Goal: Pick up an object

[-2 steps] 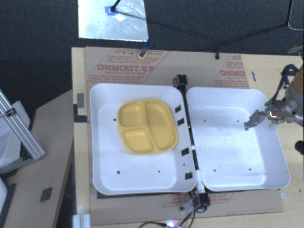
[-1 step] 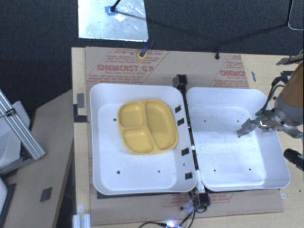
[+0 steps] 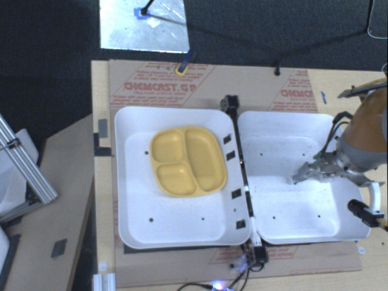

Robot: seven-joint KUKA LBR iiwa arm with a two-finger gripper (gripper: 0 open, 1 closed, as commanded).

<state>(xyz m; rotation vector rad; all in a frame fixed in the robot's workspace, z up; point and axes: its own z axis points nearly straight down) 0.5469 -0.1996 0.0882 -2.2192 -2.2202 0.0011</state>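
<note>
Grey metal claw (image 3: 301, 176) low over right bin (image 3: 285, 223), nothing between its tips.

Pointing left, down near the bin's floor, with the orange-banded arm (image 3: 364, 135) reaching in from the right; whether spread or pinched, cannot tell at this size. Across the centre divider, in left bin (image 3: 133, 223), yellow compartment plate (image 3: 188, 160) lying flat, well apart from the claw. Judged as the approach stage, grasp not yet made. Next move likely calls for crossing to the left bin, then dropping onto the plate's raised rim rather than its flat middle.
</note>
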